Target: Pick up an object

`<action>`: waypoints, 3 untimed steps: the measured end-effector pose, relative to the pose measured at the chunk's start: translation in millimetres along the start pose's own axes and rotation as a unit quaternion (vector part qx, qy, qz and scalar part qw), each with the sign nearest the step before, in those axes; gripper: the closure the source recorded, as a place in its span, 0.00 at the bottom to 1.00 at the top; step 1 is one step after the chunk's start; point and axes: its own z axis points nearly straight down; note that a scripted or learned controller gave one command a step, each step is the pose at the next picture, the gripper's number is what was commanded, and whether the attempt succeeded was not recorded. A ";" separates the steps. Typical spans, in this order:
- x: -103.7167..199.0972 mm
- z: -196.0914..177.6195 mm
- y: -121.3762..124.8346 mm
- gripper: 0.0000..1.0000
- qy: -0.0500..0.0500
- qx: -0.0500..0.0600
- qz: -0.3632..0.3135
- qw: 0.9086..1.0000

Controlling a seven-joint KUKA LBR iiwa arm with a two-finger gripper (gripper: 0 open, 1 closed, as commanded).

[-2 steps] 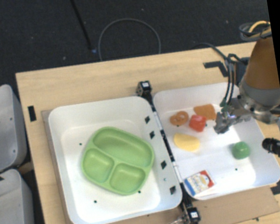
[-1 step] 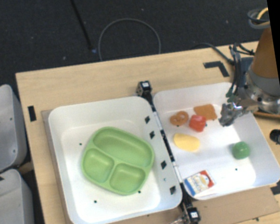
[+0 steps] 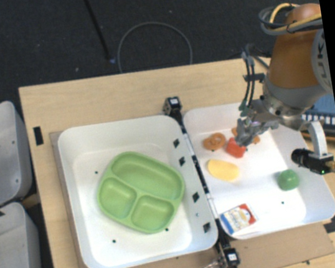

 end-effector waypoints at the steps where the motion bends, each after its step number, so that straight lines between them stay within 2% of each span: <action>1: 54.1 -3.3 13.8 1.00 0.000 0.000 0.000 1.000; 3: 146.8 10.5 74.3 1.00 0.000 0.000 0.001 1.000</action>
